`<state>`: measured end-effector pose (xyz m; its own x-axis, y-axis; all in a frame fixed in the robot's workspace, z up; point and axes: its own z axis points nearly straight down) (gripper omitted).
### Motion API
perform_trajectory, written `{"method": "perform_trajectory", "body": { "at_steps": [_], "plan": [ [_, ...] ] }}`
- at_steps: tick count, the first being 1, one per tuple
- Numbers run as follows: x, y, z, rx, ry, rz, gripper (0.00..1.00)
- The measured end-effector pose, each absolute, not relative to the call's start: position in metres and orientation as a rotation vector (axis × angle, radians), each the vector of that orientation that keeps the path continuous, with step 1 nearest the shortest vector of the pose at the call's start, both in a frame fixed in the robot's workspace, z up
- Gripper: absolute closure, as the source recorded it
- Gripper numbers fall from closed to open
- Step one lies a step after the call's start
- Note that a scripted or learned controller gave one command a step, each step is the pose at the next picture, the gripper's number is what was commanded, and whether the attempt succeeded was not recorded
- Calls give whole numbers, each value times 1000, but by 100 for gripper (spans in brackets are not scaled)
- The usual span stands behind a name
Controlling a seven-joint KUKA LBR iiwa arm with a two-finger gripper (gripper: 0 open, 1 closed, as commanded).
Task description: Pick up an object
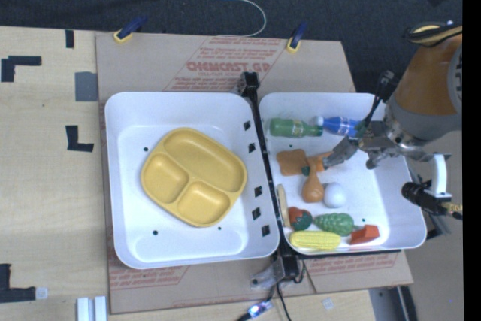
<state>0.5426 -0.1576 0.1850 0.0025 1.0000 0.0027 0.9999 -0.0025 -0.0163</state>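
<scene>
The right bin (392, 201) holds several toy foods and bottles: a green bottle (294, 128), a blue bottle (338, 124), a brown toast piece (291, 161), an orange drumstick-like piece (313, 188), a white egg (335, 195), a strawberry (300, 219), green broccoli (334, 222), yellow corn (315, 240) and a red piece (364, 234). My gripper (352, 158) hangs over the upper right part of this bin, just below the blue bottle and right of the toast. Its fingers are spread, with only white bin floor showing between them.
The left bin (114, 162) carries a yellow divided plate (194, 175). A black divider rail (259, 154) runs between the bins. Clamps (129, 28) hold the cardboard sheet under them. A cable (233, 0) lies behind the bins.
</scene>
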Motion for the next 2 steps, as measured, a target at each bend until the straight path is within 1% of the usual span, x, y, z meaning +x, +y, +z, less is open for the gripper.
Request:
{"method": "perform_trajectory", "body": {
  "at_steps": [1, 2],
  "plan": [
    [546, -157, 193, -2219, -2221, 2, 0],
    [550, -148, 138, -2216, -2219, 7, 0]
  ]
}}
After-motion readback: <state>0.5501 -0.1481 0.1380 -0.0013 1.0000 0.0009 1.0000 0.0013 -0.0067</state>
